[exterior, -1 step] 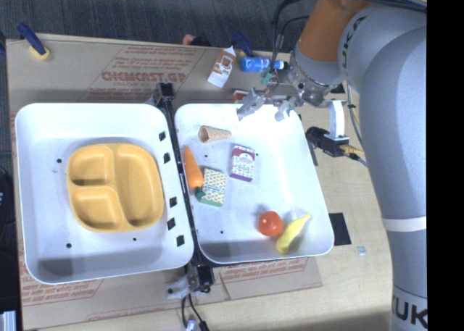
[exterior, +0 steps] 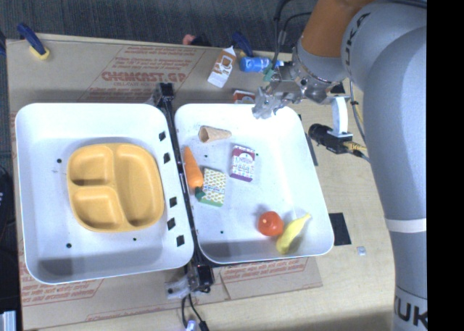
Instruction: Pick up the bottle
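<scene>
Apparently nothing is lifted yet: the bottle (exterior: 254, 64) lies on the bench at upper centre, the gripper (exterior: 263, 107) hangs just below it, and I cannot tell whether it is parted or closed.

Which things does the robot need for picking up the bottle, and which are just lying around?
For the job: blue bottle, lying past the right bin; gripper.

Just lying about: carrot, cone, purple box, tomato, banana, yellow tray.
</scene>
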`<state>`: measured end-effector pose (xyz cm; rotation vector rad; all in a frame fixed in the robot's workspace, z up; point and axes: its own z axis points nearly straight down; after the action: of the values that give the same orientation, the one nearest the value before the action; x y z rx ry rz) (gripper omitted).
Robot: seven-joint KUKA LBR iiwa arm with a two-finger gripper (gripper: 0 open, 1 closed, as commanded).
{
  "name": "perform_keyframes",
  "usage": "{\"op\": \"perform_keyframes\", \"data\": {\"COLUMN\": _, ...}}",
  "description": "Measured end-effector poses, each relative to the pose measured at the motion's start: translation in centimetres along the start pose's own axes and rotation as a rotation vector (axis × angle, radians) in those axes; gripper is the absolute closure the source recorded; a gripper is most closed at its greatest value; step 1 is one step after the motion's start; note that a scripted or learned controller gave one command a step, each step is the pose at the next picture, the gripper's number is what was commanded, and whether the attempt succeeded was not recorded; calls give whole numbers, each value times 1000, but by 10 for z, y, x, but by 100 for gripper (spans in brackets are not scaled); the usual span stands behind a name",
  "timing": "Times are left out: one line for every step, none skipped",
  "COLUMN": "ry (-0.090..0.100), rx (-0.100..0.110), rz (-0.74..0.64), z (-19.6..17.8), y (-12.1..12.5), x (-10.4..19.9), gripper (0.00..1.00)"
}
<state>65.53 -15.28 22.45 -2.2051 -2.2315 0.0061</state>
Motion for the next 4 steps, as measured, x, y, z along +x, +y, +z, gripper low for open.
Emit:
{"op": "perform_keyframes", "data": {"ry": 0, "rx": -2, "rz": -170, "z": -31, "y": -52, "x": -58, "gripper": 100}}
{"op": "perform_keyframes", "data": {"ry": -1, "rx": -3, "rz": -251, "z": -83, "y": -125, "x": -57, "gripper": 100}}
{"op": "perform_keyframes", "data": {"ry": 0, "rx": -3, "rz": -127, "z": -78, "y": -175, "x": -56, "gripper": 100}}
{"op": "perform_keyframes", "data": {"ry": 2, "rx": 0, "rz": 195, "z": 28, "y": -180, "x": -56, "gripper": 100}}
